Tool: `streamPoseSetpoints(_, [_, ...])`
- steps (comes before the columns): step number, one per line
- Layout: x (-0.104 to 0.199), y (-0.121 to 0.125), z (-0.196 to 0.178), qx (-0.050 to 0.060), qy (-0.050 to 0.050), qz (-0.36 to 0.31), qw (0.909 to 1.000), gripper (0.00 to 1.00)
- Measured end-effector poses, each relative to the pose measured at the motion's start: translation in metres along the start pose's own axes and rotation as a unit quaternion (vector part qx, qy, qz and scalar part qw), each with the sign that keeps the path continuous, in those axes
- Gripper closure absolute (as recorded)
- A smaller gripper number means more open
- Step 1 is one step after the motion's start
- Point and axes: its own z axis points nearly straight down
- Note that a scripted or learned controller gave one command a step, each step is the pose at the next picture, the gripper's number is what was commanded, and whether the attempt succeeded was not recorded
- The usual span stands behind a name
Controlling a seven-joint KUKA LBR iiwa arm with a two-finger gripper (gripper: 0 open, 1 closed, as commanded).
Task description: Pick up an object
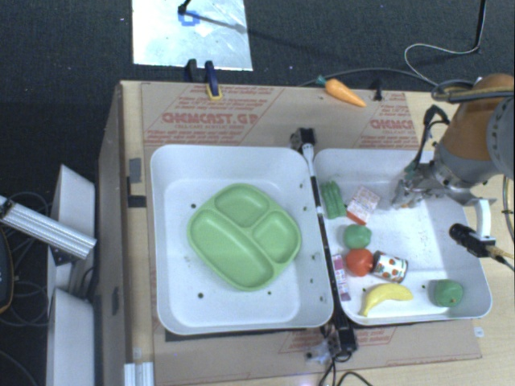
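Cardboard covers the tabletop (241, 107) under two white bins. Reaching from the right, the arm (475, 135) angles its claw (405, 195) low over the right bin (459, 252), near a small packet (362, 203); its opening cannot be told.

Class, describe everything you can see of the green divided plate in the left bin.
The green divided plate is pale green, looks like smooth plastic, and has rounded corners with three compartments, one large and two smaller. It lies flat and turned at an angle on the floor of the left bin, near its middle. Nothing lies in it, and nothing else touches it.
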Motion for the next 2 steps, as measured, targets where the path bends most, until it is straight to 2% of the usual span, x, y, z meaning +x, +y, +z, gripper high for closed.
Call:
streamPoseSetpoints(1, [0.058,0.025,-0.113,0.001,0.001,0.000,1.0000,1.00])
streamPoseSetpoints(2, [0.104,0.054,-0.151,0.001,0.001,0.000,1.0000,1.00])
